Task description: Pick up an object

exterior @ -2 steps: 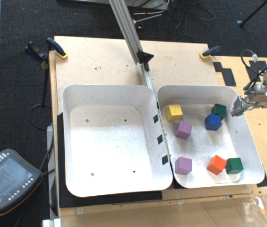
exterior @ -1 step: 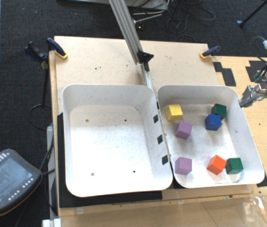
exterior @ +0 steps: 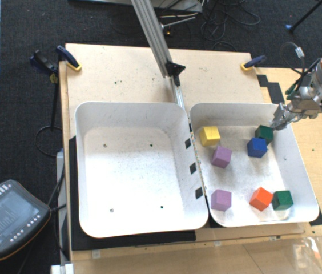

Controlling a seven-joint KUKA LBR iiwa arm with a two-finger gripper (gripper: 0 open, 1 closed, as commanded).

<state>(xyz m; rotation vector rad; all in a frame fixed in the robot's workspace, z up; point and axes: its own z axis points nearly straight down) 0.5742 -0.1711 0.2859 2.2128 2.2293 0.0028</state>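
Seen from above at a slant: a wooden bench [exterior: 121, 73] bearing two shallow white bins side by side. At far left, on the floor, one grey handheld control pendant [exterior: 7, 218]. Then the left bin [exterior: 87, 119], its floor speckled with dark dots. Next the right bin [exterior: 298, 170], holding seven small cubes. Counted left to right: one yellow cube [exterior: 210, 135] near the back; two purple cubes, one [exterior: 221, 156] just in front of the yellow, the other [exterior: 221, 199] near the front wall; one blue cube [exterior: 257, 146]; one orange cube [exterior: 260, 198]; two green cubes, one [exterior: 264, 133] touching the blue at the back, the other [exterior: 282, 200] just beside the orange. At the right edge, the gripper [exterior: 280, 121] over the bin's back right corner, just beside the back green cube; open or closed, impossible to tell.
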